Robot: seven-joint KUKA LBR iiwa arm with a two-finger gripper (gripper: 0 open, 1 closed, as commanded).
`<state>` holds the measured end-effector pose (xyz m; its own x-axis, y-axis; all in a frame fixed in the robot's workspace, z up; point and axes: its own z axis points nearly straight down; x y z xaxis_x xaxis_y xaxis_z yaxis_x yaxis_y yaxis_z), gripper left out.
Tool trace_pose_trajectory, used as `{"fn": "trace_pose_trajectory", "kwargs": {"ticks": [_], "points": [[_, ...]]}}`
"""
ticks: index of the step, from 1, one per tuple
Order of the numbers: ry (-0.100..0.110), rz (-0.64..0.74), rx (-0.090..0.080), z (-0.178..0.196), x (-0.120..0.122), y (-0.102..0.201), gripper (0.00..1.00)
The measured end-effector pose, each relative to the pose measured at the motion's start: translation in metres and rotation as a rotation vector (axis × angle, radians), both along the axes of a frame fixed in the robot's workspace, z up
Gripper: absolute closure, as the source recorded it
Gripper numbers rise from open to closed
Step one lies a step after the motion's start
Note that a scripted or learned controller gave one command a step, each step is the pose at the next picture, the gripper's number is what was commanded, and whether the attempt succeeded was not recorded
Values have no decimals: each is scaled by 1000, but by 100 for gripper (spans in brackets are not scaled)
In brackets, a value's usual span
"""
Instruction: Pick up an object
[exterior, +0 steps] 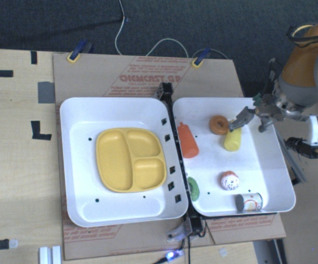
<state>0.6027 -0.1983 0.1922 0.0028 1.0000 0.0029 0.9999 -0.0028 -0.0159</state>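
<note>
arm: reaching in from right | tool (251,120): fingers spread apart, nothing between

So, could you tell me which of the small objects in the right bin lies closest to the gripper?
The yellow lemon-shaped object, right beside the gripper; the brown ring sits slightly farther left.

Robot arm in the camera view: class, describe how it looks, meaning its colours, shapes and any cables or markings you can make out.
The arm has a rounded grey body with an orange band above the wrist. The gripper is dark grey metal with two slim fingers. A black cable loops beside a white piece below the wrist. No markings are legible.
</note>
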Motion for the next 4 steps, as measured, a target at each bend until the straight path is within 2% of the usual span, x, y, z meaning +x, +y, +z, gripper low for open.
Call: {"fn": "trace_pose_trajectory", "kwargs": {"ticks": [1,2,3,4], "points": [[-14,4,-3,9,3,1,0],[-8,3,-3,-52,0,-7,0],[-12,4,-4,-106,0,-6,0],[-15,5,-4,-92,1,-6,100]]}}
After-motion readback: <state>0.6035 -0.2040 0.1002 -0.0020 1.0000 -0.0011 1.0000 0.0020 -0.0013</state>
